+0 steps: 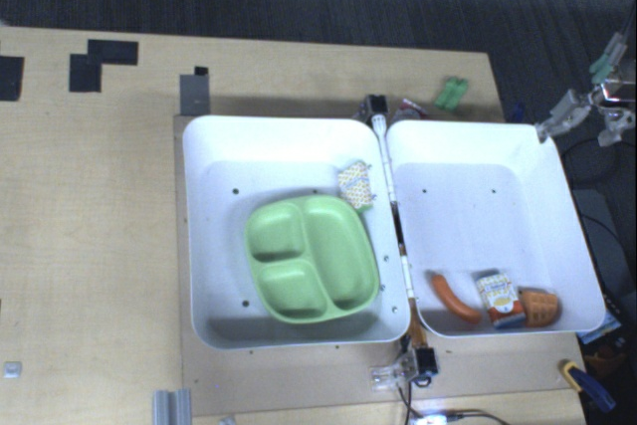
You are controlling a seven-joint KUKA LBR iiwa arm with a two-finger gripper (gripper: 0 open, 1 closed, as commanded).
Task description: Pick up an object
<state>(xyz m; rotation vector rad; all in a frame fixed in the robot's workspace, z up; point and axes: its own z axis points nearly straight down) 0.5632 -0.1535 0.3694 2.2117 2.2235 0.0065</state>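
Though I cannot tell the gripper's (587, 106) opening, the small orange sausage-shaped toy (453, 298) looks light and slippery, probably best pinched across its middle.

- The gripper (577, 114) shows as pale grey metal, with slim angled fingers.
- Behind it sit light grey and silvery blocks, small and blurred.
- A teal-green piece sticks up above this metalwork.
- Finer detail such as screws or markings is too small to tell.

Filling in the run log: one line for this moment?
left bin: green tray, patterned packet | right bin: orange sausage, small carton | nothing lifted
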